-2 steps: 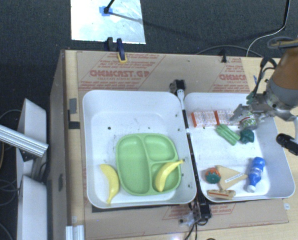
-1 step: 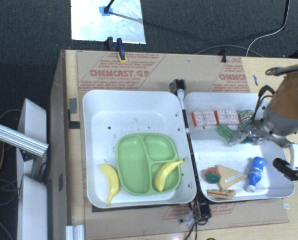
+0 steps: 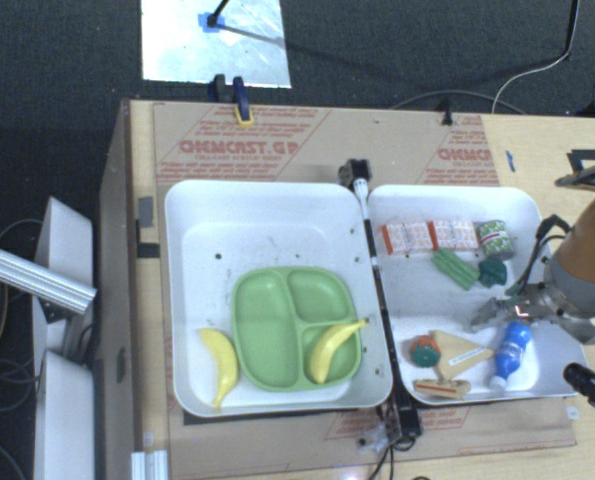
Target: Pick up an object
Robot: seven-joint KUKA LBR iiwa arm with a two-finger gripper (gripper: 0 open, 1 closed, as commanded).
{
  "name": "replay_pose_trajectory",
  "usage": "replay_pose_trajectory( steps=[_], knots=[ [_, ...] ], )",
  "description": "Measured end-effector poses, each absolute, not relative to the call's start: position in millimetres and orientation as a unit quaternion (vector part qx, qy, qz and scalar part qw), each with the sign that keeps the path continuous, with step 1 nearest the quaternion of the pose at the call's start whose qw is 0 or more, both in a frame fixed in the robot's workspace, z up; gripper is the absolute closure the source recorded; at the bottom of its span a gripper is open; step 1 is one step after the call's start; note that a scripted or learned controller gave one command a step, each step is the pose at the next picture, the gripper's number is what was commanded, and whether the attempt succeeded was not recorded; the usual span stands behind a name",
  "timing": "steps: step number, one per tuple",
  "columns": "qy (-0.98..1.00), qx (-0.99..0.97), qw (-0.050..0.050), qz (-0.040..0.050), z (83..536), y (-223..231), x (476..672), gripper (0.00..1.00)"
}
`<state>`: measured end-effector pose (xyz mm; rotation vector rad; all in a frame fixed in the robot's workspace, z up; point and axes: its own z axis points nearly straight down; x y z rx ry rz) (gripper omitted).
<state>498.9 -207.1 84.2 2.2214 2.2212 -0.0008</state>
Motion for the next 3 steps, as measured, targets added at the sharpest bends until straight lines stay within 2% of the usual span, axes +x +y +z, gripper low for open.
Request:
replay_pose_trajectory(
  steps=[1,2,3],
  knots=[
    [0.709,0.706,0.002,0.0011,85,-201,577.1,0.0],
    [0.707,0.707,0.0,-0.0001,84,-207,503.0,0.0],
    [0.709,0.706,0.001,0.0012,85,-166,576.0,0.0]
  ],
)
